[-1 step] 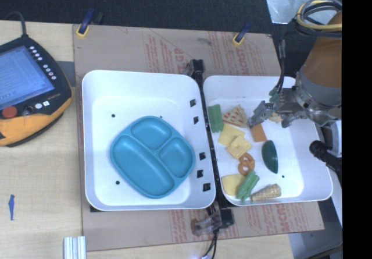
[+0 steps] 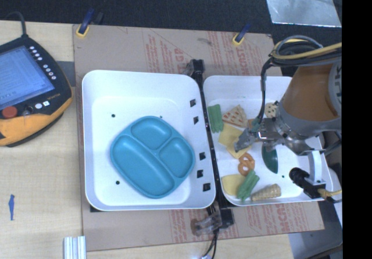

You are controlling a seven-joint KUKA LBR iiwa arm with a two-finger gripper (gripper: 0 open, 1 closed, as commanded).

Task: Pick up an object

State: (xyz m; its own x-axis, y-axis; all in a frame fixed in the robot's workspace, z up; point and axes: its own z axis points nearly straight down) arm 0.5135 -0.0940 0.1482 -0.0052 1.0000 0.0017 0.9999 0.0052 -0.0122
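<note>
two shallow white bins are seen side by side on a bench, viewed from above at a slant. the left bin holds a blue tray with three compartments, set near its middle. the right bin holds a scatter of toy food. a green pickle lies along its left wall, toward the far edge. just beside it is a waffle wedge, and below that a yellow cheese piece. a pretzel lies near the middle, a green pod over a yellow piece toward the near edge, and a cone just right of the pod. a dark green leaf lies right of the pretzel.

the arm is seen reaching in from the right, over the right bin's right half. the claw is placed at the right edge of the cheese piece, above the pretzel and just left of the leaf. whether its fingers are apart or together cannot be told, and nothing can be seen held between them.

a tablet on an orange base rests at the bench's left edge.
</note>
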